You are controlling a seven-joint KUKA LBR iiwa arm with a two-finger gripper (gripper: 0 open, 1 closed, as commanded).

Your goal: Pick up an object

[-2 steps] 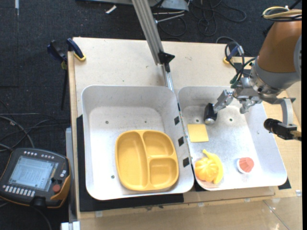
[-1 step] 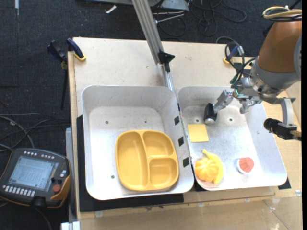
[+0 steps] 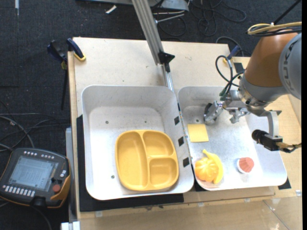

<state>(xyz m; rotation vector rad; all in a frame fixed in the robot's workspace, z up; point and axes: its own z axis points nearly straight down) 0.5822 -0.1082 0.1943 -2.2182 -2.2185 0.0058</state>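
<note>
Three loose things lie in the right bin [image 3: 268,174], any of which could be picked up: one flat yellow square [image 3: 198,132] near the bin's left wall about midway down, one yellow-orange toy fruit [image 3: 209,167] that looks like a peeled or partly opened citrus at the near left corner, and one small red-and-white round piece [image 3: 245,165] near the front rim, well apart from the fruit to its right. None of them is touched by the arm. The gripper [image 3: 222,112] hangs over the far part of the same bin, above and slightly right of the yellow square, with its two fingers spread apart and nothing between them. Behind it the wrist runs up into one grey arm with an orange band [image 3: 271,63], coming in from the right with cables looped around it. The left bin [image 3: 96,109] holds one yellow divided plate [image 3: 146,159] with three compartments, lying toward the near right of that bin. The two white bins sit side by side on one pale bench [image 3: 115,61]. A slanted metal pole [image 3: 148,25] crosses the far side of the bench. On the dark floor at the lower left lies one teach pendant [image 3: 31,176] with a screen.
</note>
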